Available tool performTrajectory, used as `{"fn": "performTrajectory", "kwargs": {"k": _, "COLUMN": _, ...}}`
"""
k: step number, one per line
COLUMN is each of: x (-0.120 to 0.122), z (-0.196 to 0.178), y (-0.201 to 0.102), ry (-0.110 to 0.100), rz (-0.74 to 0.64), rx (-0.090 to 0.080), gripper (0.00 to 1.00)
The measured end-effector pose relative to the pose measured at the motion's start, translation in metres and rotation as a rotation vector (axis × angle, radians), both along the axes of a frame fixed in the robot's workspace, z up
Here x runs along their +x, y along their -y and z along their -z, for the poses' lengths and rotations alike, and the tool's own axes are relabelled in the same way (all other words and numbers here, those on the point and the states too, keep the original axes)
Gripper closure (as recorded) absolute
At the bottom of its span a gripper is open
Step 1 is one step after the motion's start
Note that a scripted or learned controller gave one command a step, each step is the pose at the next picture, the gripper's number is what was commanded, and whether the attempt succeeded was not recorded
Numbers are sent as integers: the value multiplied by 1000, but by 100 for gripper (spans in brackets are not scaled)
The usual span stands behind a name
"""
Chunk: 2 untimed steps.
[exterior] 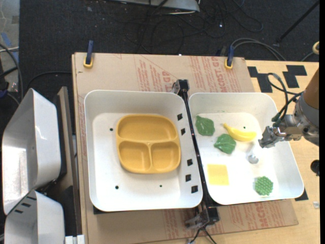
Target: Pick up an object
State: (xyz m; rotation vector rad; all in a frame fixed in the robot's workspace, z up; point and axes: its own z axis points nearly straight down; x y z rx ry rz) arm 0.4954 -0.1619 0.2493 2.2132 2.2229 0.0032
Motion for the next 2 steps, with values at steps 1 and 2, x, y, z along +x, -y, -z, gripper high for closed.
{"fn": "performTrajectory", "kwargs": {"k": 1, "x": -1, "z": -8, "y": -52, "ry": -4, "rz": -2, "rx": 2, "gripper": 100}}
{"fn": "performTrajectory", "kwargs": {"k": 2, "x": 2, "z": 6, "y": -103, "ry": -5, "rz": 0, "rx": 2, "gripper": 100}}
